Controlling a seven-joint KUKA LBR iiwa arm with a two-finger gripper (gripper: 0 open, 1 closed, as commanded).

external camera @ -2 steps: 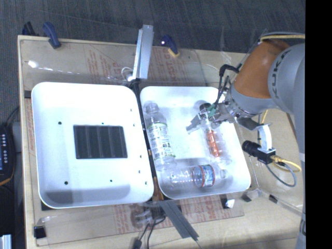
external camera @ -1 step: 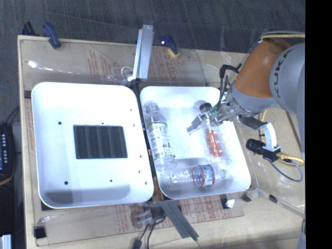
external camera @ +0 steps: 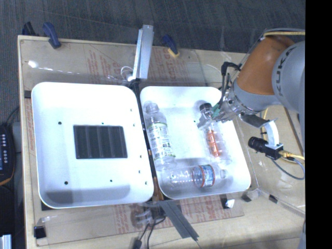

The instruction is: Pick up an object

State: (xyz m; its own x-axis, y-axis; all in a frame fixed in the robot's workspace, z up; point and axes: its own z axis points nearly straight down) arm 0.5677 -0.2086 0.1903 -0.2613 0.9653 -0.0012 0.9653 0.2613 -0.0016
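Spanning the bench, two white bins lie side by side; the right bin is the landmark here. The left bin touches its left wall and holds a dark panel. The arm reaches over its right rim, gripper low above its upper right part, beside the orange bottle. A clear bottle lies along its left wall, another bottle along its near wall.

arm: enters from right, wrist angled down-left | end effector: low
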